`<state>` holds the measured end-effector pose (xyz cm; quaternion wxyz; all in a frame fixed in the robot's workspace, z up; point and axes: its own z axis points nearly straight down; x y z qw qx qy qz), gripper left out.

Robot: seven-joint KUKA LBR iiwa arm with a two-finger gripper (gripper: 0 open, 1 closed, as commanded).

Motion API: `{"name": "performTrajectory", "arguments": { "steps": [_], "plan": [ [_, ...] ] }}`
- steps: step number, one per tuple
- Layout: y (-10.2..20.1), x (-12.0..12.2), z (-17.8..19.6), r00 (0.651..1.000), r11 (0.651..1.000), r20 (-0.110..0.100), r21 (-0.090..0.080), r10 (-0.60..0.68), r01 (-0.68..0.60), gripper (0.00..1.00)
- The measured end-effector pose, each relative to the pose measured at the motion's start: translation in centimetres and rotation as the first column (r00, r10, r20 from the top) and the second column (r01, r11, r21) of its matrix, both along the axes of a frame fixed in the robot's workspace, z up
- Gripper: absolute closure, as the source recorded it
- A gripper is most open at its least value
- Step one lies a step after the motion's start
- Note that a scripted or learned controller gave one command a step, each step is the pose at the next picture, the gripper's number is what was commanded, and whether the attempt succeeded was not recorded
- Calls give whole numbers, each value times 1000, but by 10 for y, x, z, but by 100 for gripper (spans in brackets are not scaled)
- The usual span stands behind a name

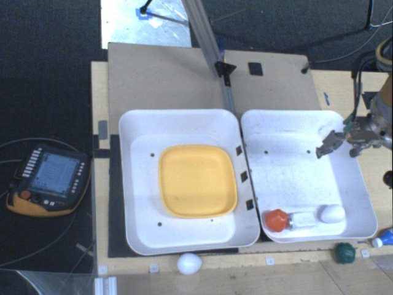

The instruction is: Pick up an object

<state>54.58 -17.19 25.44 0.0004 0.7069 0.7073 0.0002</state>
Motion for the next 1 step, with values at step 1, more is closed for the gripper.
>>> {"name": "performTrajectory", "arguments": {
  "steps": [1],
  "plan": [
    [1, -10, -48, 1000, 1000, -4, 1, -1, 1, 0]
  ]
}}
